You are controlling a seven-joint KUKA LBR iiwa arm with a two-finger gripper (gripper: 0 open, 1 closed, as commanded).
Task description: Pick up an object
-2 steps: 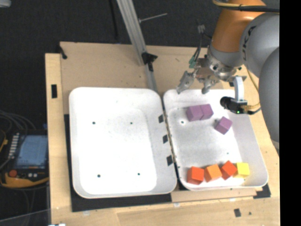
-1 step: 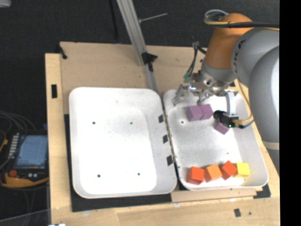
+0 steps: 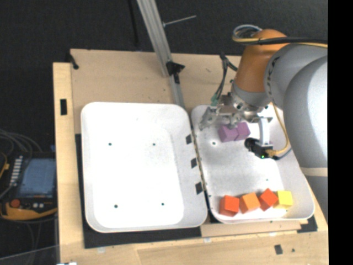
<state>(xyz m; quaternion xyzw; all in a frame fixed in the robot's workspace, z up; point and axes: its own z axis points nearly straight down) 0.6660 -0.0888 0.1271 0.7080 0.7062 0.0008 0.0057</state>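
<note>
A purple block [image 3: 234,132] lies in the upper part of the right white bin [image 3: 248,173]. My gripper [image 3: 233,120] is directly over the block's far edge, reaching down from the orange-banded wrist, and its body hides where it meets the block. Along the right bin's front edge sits a row of blocks: a red-orange one [image 3: 229,205], an orange one [image 3: 249,202], a red one [image 3: 268,198] and a yellow one [image 3: 285,197].
The left white bin [image 3: 135,164] lies beside the right one, separated by a ridge with dark clips [image 3: 194,162]. A slanted metal rod [image 3: 160,43] rises behind the bins. The bulky grey arm [image 3: 300,104] overhangs the right bin's right side.
</note>
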